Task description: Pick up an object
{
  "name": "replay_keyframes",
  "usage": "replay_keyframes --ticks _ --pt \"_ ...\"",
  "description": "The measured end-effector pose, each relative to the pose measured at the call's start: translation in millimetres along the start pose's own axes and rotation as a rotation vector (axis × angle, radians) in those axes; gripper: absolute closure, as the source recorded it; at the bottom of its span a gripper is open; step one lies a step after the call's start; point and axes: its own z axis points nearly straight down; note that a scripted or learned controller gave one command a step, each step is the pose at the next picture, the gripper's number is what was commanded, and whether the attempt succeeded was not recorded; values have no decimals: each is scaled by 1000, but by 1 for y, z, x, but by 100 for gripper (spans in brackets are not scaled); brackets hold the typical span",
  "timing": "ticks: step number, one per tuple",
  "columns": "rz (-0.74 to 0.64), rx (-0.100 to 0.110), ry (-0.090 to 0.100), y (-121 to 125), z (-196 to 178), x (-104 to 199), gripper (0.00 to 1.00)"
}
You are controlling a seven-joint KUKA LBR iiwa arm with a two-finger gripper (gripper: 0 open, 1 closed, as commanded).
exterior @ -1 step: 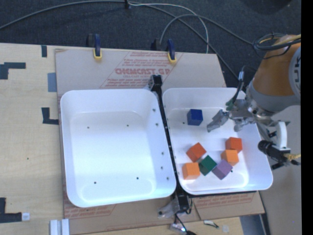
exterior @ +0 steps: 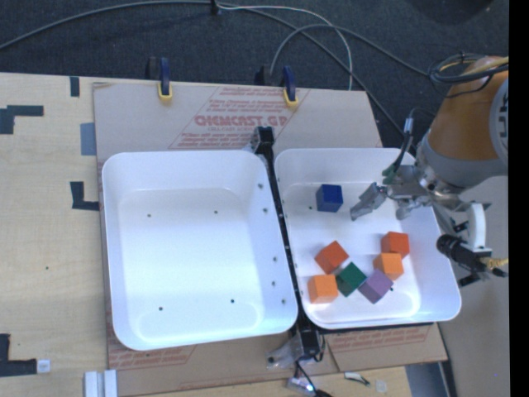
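Note:
Several small blocks lie in the right bin (exterior: 430, 313). A blue cube (exterior: 329, 198) sits alone near the bin's upper left. Lower down cluster an orange block (exterior: 331, 255), another orange block (exterior: 323, 288), a green block (exterior: 350, 279), a purple block (exterior: 377, 286), and two more orange blocks (exterior: 395, 243) (exterior: 388, 264). My gripper (exterior: 385, 204) hangs over the upper right part of this bin, right of the blue cube and above the cluster. Its fingers (exterior: 364, 203) are spread apart with nothing between them.
The left bin (exterior: 111, 222) stands beside the right one, divided by a black strip (exterior: 277, 213). Both rest on a cardboard sheet (exterior: 240, 114) held by two clamps (exterior: 164, 81) at the back. Cables run across the dark floor behind.

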Motion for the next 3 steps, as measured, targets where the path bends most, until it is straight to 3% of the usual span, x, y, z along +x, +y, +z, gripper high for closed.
replay_keyframes --ticks 2,3 --pt "0 4 1 -9 120 6 0" --pt "0 -1 0 -9 122 6 0"
